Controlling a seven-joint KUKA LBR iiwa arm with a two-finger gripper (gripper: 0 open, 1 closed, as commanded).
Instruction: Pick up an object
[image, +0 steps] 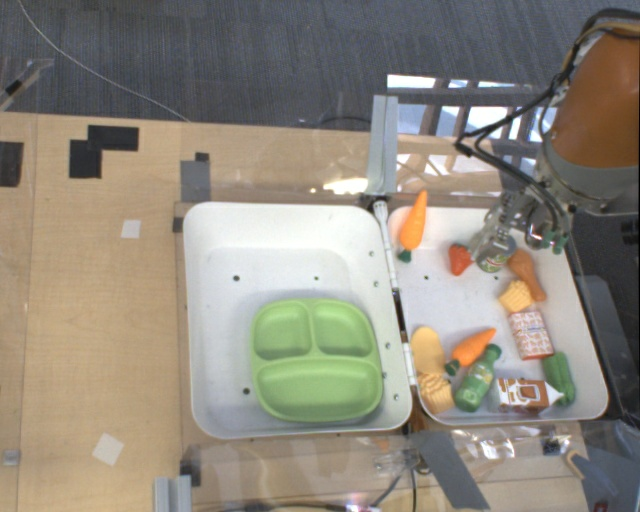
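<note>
The grey arm with its orange band reaches in from the right, and its metal two-finger gripper (493, 250) hangs low over the far part of the right shallow white bin (590, 345); whether it is open or closed cannot be told from this slanted view. Just left of the gripper lies a small red toy strawberry (459, 260), and just right of it a brown toy drumstick (527, 274). Toward the bin's far left corner rests an orange toy carrot with a green tip (412, 222). Nearer the middle sit a yellow waffle-like piece (515, 296) and a red-and-white snack packet (530, 334). Along the near edge lie a pale yellow toy bread piece (428, 352), a second small orange carrot (473, 346), a green toy bottle (476, 384), a brown-and-white carton (523, 394) and a dark green toy cucumber (560, 378). The left white bin (215, 300) holds a light green divided plastic plate (316, 358) with three compartments, lying toward its near side
</note>
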